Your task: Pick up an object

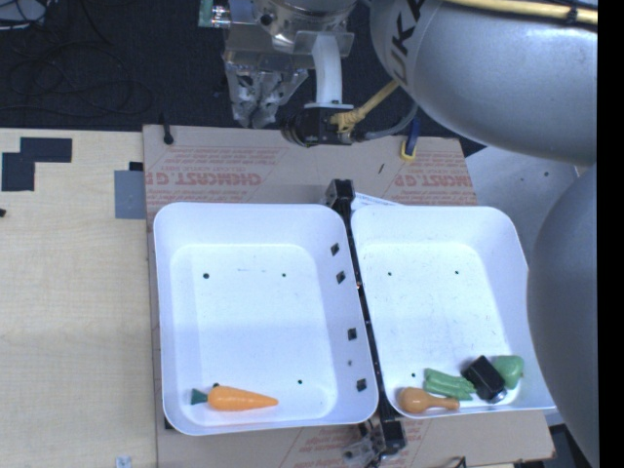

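An orange carrot [241,398] with a green stem lies at the front left corner of the left bin [185,232]. In the right bin [507,227], at its front right corner, are a green bean pod [448,383], a tan pear-shaped piece [426,401], a black block [484,377] and a green piece [509,367] behind it. My gripper [261,100] hangs high above the bench, behind the far edge of the left bin, with nothing visible between its fingers.
The grey arm [487,47] crosses the top right, over the right bin's far side. A black divider clip strip [348,291] runs between the bins. Brown cardboard [244,169] lies under both bins; a wooden bench top [68,310] spreads to the left.
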Controlling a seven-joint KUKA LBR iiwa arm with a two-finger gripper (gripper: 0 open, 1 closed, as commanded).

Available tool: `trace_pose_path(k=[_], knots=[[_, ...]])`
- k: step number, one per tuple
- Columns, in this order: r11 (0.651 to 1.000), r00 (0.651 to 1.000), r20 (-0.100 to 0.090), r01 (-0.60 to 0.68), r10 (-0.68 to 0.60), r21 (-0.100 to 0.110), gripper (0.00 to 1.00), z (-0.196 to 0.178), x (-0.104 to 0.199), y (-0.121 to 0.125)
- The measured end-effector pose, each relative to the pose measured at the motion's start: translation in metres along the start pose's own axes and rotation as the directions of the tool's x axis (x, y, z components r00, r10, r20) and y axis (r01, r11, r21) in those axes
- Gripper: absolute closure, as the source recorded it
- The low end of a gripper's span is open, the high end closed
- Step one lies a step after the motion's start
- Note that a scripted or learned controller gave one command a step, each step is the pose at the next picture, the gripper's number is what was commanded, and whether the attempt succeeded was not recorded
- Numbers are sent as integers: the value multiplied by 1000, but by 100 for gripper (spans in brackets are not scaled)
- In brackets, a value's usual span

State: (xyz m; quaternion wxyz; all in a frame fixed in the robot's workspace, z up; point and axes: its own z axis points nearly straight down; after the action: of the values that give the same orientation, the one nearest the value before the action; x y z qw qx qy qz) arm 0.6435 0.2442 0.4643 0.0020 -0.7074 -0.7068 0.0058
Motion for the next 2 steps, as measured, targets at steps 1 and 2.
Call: trace_pose_path(k=[1,2], knots=[[1000,1000,-5,-2,2,-12,100,-76,-53,-15],[1000,1000,-2,6,-6,0,100,-8,2,-27]])
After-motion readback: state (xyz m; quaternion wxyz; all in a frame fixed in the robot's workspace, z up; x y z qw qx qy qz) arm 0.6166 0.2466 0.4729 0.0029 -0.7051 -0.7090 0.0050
